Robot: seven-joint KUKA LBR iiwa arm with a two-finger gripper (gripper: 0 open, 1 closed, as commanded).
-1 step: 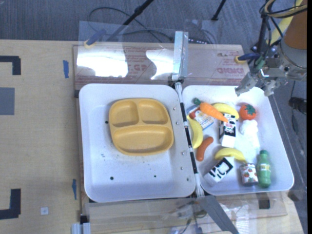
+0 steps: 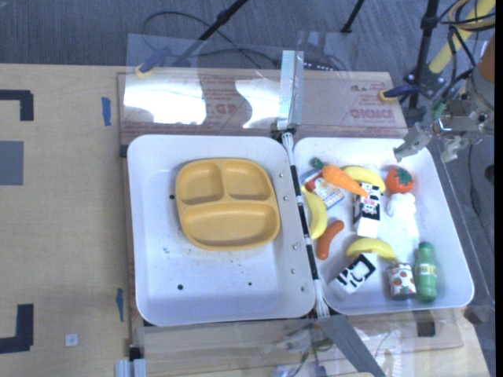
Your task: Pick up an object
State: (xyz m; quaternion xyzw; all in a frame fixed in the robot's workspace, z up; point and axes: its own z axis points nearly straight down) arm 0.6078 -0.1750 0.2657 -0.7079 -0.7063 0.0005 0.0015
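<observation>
Lab — tripod legs (image 2: 236,6), taped bench (image 2: 55,210)

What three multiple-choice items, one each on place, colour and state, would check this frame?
1. Where does the yellow divided plate lie?
A. left bin
B. right bin
C. on the bench

2. What colour is the bottle in the right bin?
A. red
B. green
C. blue

3. Where is the tool?
A. down among the toys
B. above the right bin's far right corner
C. over the plate

Answers: 1 A, the plate rests in the left bin. 2 B, its body is green. 3 B, it hangs near that corner, beyond the tomato.
</observation>
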